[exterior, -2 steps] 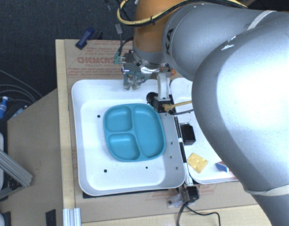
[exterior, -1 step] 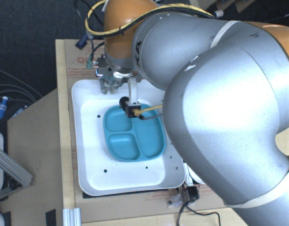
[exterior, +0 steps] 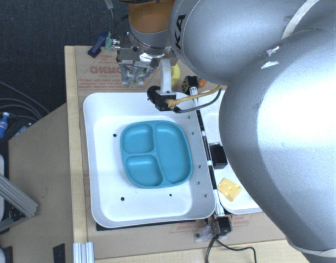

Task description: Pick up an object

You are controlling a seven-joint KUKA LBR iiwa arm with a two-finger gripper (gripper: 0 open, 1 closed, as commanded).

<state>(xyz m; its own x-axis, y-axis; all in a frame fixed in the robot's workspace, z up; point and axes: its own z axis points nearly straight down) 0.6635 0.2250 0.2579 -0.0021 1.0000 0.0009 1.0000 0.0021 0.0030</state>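
My arm (exterior: 266,92) is the biggest thing here, a grey bulk sweeping in from the right and covering most of the right bin (exterior: 241,206), with the orange band (exterior: 148,7) above my wrist at the top of the view. Beneath it the surface (exterior: 74,147) carries the left bin (exterior: 102,163), a shallow white tray lying open to view.

Inside that left bin rests a blue divided plate (exterior: 155,153), flat, with three compartments, sitting roughly in the middle and apart from all the walls. It looks broad and shallow, so I judge it a poor thing to pinch from above unless I catch its rim.

In the uncovered corner of the right bin lies a yellow cheese wedge (exterior: 229,189), small and holed, close to the wall that divides the bins, with a black block (exterior: 217,154) just beyond it along the same wall.

My pincer (exterior: 134,73) hangs past the far edge of the left bin, over the brown surface rather than over either tray. Whether it is released or clenched I cannot tell; nothing is visibly held in it.

To do this step well, I should first choose a target. The cheese wedge seems the likelier fit. I would travel high, centre over it, turn to clear the dividing wall, then descend straight.
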